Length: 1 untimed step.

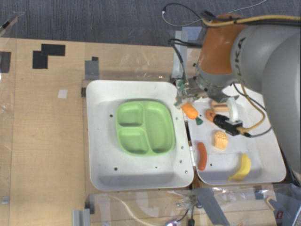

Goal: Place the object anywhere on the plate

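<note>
The carrot (189, 110), judged to be the object for this task, sits at the left edge of the right bin (263, 154), close against the rim that divides the two bins. It is directly under the pincer (183, 97) and touching it or very nearly so. The view from above does not show whether the pincer is clenched on the carrot or released, so that cannot be told. The carrot is not yet on the plate (157, 126).

The plate is light green with three compartments, and it lies bare in the middle of the left bin (108, 173), just across the rim from the carrot. That makes the carry a short one, probably a lift over the two rims and a small move to the left. Any compartment would do as a target.

The arm (263, 55) comes in from the right and hangs over the upper part of the right bin, covering that corner. Below it are a small green piece (199, 121), a corn cob (220, 140), a red sausage (202, 155) and a banana (241, 167). All of them are apart from the carrot and out of its likely path.

Both bins rest on a pale wooden surface (42, 140) that carries black tape marks (47, 54) near its far left. Dark grey carpet (94, 8) runs beyond the far edge.
</note>
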Available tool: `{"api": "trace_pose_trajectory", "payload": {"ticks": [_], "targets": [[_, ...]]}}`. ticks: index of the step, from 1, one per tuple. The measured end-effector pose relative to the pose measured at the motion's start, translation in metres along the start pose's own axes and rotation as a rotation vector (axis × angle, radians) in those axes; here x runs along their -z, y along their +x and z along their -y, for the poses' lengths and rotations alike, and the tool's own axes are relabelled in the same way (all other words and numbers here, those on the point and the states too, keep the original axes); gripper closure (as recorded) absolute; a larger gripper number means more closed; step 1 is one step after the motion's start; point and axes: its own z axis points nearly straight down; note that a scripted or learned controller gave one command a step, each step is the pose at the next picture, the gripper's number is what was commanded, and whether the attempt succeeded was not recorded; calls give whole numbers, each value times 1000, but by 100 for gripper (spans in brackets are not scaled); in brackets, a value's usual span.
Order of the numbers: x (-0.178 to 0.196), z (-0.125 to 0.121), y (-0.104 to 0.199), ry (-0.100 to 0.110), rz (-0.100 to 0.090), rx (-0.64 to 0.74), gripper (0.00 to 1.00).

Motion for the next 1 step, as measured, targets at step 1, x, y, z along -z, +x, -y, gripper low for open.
{"api": "trace_pose_trajectory", "payload": {"ticks": [1], "targets": [[0, -25, 23, 0, 0, -34, 100]]}}
